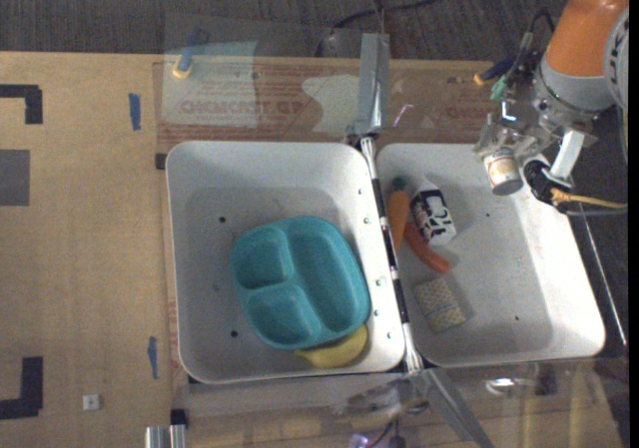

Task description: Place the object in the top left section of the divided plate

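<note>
The divided plate (300, 281), teal with three sections, is lying in the left bin (200, 187), a little toward 5 o'clock of the bin's middle; its rim is resting over a yellow object (337, 350) that is showing at the plate's 5 o'clock edge, near the bin's front wall; what this yellow object is, I cannot tell. All three sections of the plate are showing only their teal floor.

The loose objects are sitting in the right bin (519, 306), close to the divider between the two bins; an orange carrot (399, 217) is lying just beside the divider, its green tip pointing to 12 o'clock; a small white bottle with a black label (433, 215) is lying just at 3 o'clock of the carrot, touching or almost touching it; the writing on the label is too small to read. A reddish orange piece (429, 258) is lying at 6 o'clock of the bottle, and a tan checked pad (440, 303) is sitting at 6 o'clock of that piece, apart from it.

The gripper (514, 162) is hanging over the 12 o'clock edge of the right bin, well apart from the objects; whether its jaws are spread or pressed together I cannot tell, and nothing is visible between them.

Behind the bins a clear sheet (250, 77) is lying on the brown board (80, 236); red printed letters are showing through it, too faint to read.
</note>
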Robot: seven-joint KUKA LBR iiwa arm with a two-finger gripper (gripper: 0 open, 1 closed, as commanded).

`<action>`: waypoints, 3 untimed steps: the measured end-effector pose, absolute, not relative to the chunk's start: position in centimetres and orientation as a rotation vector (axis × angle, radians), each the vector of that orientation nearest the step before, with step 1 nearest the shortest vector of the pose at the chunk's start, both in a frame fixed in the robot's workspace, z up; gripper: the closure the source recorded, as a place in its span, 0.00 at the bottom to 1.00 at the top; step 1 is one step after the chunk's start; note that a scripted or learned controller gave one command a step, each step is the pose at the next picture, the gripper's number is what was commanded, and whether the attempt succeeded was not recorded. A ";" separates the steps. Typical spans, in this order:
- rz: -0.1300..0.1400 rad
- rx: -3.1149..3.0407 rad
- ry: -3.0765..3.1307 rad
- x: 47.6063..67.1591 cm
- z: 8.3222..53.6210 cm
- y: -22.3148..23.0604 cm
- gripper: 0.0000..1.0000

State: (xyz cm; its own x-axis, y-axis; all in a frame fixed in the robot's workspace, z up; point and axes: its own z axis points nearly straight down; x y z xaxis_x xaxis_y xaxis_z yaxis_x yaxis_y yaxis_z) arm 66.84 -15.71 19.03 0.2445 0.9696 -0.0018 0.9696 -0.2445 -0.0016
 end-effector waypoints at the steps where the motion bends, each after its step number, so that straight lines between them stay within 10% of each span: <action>1: 0.001 -2.264 -2.177 66.7 19.6 -13.8 1.00; 3: 0.001 -1.883 -2.512 57.5 18.3 -4.7 1.00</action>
